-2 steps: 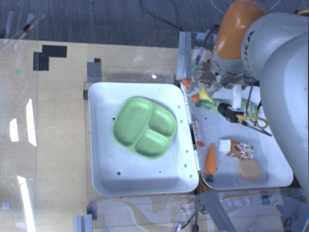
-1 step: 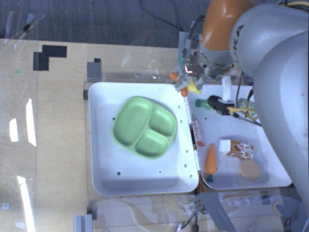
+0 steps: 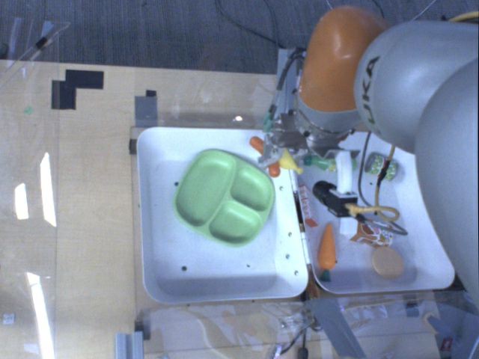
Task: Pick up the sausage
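two shallow white bins sit side by side, and the gripper [image 3: 283, 149] hangs over the far end of the wall they share, under the arm's orange band. whether the claw is open, closed or gripping anything i cannot tell; the wrist and a clutter of small coloured bits hide its tips.

the sausage [image 3: 274, 170] is, as best i can judge, the short reddish piece lying in the far right corner of the left bin [image 3: 161, 275], just near of the gripper and just right of the green plate [image 3: 224, 197]. a yellow piece [image 3: 289, 163] lies touching or almost touching it on the right, and a small orange bit [image 3: 257, 142] lies just to its far left. it is too small to name with certainty.

to do the pick well, the claw should be centred over the reddish piece alone, spanning its short width rather than its length, so the yellow piece is not pinched along with it. the bin wall and the plate's rim crowd the spot, so a straight vertical descent looks safer than a slanted one. a slow lift would show whether the piece really comes up. the carrot [image 3: 326, 247] in the right bin [image 3: 434, 275] is of similar colour and should not be mistaken for it.
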Controlling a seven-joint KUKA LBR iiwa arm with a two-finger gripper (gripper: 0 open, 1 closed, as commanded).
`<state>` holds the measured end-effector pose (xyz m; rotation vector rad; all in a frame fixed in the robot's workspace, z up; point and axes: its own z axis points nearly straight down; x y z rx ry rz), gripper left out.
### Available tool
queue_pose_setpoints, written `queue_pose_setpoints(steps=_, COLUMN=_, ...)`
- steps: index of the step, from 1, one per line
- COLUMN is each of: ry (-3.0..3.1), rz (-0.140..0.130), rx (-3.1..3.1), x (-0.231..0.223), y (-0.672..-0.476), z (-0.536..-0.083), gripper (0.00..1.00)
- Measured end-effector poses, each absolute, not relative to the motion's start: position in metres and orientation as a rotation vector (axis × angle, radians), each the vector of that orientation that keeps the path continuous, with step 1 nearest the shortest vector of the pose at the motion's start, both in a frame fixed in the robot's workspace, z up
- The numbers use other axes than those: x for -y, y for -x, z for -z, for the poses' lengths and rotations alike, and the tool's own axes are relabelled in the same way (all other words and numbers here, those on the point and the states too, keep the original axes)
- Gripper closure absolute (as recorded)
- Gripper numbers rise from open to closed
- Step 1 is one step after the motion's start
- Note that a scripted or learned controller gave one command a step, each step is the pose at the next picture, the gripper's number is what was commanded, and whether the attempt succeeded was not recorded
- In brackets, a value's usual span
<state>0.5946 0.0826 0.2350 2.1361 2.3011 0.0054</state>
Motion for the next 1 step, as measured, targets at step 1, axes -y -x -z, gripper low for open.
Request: queue_pose_setpoints(steps=1, ry=-2.068, rz=-0.003, rx=-2.363, x=-0.1158, y=-0.5880, z=-0.2336, gripper=1.00)
